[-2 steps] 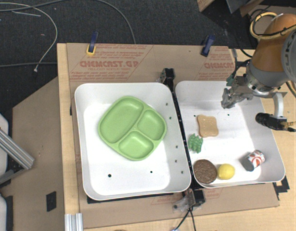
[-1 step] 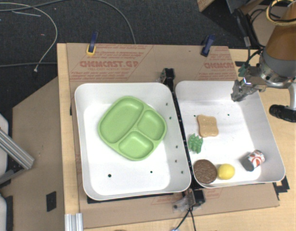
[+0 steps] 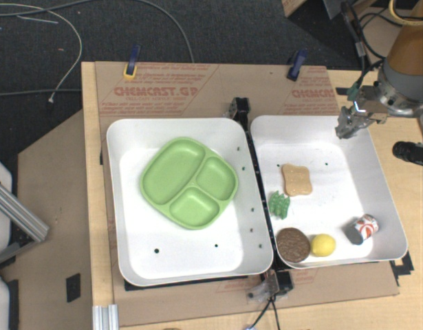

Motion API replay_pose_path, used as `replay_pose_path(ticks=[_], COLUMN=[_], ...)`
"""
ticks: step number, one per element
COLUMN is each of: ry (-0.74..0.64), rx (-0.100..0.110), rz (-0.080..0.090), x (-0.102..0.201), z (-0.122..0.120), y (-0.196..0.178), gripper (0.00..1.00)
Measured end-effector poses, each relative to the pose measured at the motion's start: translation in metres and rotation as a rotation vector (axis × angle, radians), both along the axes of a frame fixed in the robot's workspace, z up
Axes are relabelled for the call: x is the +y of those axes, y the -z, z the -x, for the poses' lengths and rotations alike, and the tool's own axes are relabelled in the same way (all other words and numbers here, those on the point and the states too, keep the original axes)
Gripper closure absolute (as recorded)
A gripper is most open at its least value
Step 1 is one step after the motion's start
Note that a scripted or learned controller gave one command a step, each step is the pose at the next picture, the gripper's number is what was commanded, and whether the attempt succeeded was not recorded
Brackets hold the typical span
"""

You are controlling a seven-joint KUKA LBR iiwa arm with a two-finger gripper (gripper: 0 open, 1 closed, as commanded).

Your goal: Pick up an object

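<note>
Camera view puts the gripper (image 3: pixel 350 124) over the right bin's (image 3: pixel 376 177) upper-right corner — approach step, nothing grasped, finger state unclear; next it must descend onto the toast piece (image 3: pixel 296 180).

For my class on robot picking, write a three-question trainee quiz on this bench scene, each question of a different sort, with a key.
1. True or false: the green divided plate lies in the right bin.
2. Multiple choice: what lies right beside the brown round cookie? A) the yellow lemon B) the toast slice C) the red-and-white can
3. Fill in: the gripper hangs over the right bin's ____ corner, near or far.

Key: 1 false, it lies in the left bin; 2 A; 3 far.
</note>
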State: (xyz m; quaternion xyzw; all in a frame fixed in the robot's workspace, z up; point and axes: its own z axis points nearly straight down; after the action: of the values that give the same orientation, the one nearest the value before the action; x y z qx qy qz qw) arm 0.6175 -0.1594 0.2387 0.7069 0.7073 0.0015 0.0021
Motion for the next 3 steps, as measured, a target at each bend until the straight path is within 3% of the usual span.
replay_pose_path(ticks=[1,3], ry=[-0.005,-0.005], rx=[0.003,0.008], rz=[-0.003,-0.003], x=[0.055,0.164], z=[-0.005,0.004], y=[-0.006,0.020], gripper=[1.00,1.00])
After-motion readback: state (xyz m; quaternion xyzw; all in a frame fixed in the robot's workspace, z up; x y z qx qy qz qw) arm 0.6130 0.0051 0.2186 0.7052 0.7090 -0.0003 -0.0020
